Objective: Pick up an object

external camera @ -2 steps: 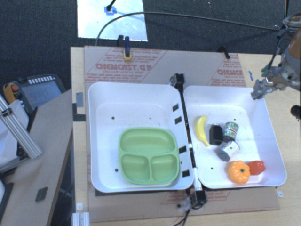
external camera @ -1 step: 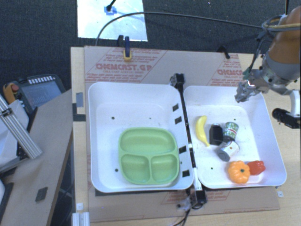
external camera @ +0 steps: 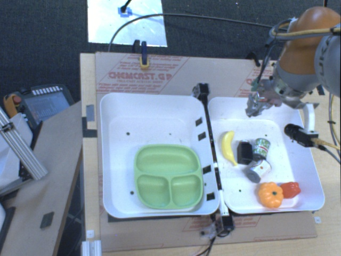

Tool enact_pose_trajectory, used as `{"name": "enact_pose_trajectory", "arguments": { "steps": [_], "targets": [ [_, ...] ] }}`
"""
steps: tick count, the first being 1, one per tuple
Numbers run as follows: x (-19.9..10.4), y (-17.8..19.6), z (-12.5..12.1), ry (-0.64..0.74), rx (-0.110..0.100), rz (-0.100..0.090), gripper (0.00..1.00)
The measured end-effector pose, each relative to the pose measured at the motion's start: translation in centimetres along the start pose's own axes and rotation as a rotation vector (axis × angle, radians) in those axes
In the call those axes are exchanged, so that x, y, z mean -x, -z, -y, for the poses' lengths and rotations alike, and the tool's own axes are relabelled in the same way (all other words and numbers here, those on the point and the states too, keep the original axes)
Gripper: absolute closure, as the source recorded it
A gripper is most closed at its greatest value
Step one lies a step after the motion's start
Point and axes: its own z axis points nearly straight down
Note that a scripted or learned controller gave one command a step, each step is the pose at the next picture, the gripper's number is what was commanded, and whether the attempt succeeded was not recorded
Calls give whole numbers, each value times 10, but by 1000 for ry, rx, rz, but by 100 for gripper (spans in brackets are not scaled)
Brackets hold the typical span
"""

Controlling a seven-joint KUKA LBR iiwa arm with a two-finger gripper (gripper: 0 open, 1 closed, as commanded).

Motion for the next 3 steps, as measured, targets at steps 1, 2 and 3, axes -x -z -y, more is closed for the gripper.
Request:
{"name": "enact_pose_trajectory", "arguments": {
  "steps": [1, 2, 3],
  "targets": [
    [-51, 10, -9, 0, 1, 0, 100],
    [-110, 16, -17, 1, 1, -1, 100],
    [-165, 15, -6, 0, -1, 0, 100]
  ]
}}
